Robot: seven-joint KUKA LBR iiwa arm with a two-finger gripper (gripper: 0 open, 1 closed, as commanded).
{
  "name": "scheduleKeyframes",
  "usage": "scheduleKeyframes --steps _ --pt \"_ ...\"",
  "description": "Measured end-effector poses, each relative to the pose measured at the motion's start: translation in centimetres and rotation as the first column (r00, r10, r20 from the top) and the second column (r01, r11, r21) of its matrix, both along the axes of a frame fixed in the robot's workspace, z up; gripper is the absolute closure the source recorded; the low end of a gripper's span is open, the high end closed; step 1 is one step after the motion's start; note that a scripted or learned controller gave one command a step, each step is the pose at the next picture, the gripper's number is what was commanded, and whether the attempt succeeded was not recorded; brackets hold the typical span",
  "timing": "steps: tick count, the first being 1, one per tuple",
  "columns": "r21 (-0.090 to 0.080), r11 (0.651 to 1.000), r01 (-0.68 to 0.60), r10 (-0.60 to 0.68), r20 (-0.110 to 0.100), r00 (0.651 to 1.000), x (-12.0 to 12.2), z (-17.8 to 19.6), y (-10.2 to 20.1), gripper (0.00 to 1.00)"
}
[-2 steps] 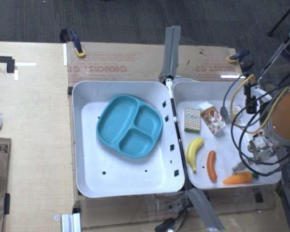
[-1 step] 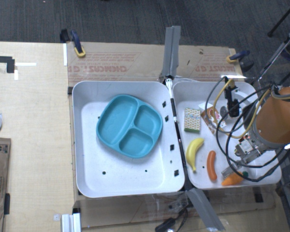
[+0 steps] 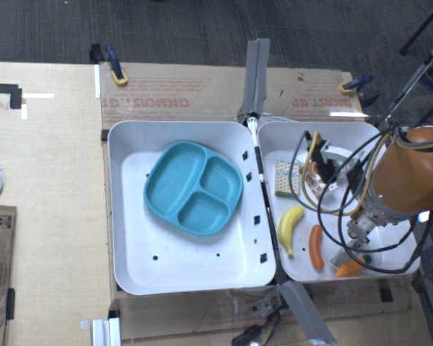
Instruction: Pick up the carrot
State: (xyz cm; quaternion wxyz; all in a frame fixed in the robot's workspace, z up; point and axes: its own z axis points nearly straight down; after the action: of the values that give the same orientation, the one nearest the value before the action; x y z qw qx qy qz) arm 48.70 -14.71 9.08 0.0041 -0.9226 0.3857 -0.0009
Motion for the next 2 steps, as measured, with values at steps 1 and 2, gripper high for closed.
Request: scheduleKeyframes --steps 1,2 --pt "0.002 0.976 -0.219 0.219 -0.007 0.976 3.6 -0.2 -6.4 0.0" --pt "-0.013 0.879 -0.477 0.477 0.013 0.879 0.7 0.4 -5.0 0.0"
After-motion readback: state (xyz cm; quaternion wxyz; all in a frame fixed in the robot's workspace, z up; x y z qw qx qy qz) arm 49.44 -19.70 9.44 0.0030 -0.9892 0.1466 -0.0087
